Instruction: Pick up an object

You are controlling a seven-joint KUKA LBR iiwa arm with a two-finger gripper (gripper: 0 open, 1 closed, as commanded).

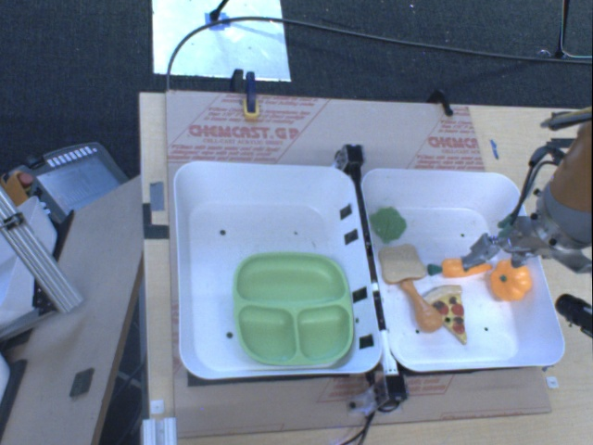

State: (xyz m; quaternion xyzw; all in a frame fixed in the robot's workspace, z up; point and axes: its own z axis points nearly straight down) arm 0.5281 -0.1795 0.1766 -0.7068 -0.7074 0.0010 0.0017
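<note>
The right bin (482,197) holds several toy foods. A green leafy piece (388,222) lies at the back left, with a tan bread slice (401,263) in front of it. A tan drumstick (422,308) and a pizza slice (450,310) lie toward the front. An orange carrot (460,267) and a round orange fruit (510,283) sit at mid right. My gripper (498,251) hovers open over the gap between the carrot and the orange fruit. One fingertip (478,247) sits just above the carrot's right end. Nothing is between the fingers.
The left bin (199,202) holds a green divided plate (294,307) toward its front. A black divider with clips (361,248) separates the bins. A grey device (79,182) and a metal rail (37,258) lie on the side table at left.
</note>
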